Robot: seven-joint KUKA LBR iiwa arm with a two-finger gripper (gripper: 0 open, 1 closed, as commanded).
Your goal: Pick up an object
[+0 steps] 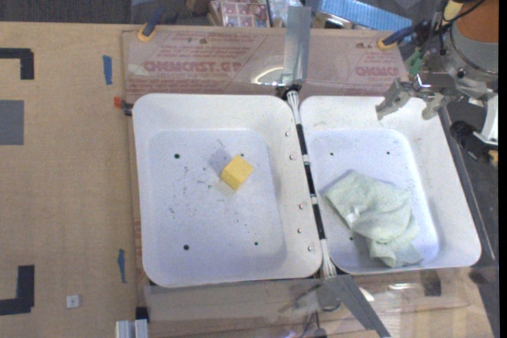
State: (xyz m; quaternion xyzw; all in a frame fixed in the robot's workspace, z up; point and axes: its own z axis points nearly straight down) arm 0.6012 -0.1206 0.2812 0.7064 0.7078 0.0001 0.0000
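Yellow block (236, 172) far from tool (410, 102)

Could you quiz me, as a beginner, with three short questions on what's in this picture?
1. True or false: the yellow block lies in the left bin.
2. Which item lies in the right bin? A) pale green cloth B) red ball C) spoon
3. Fill in: the gripper hangs above the right bin's far ____ corner, as the camera sees it.

Key: 1 true; 2 A; 3 right.
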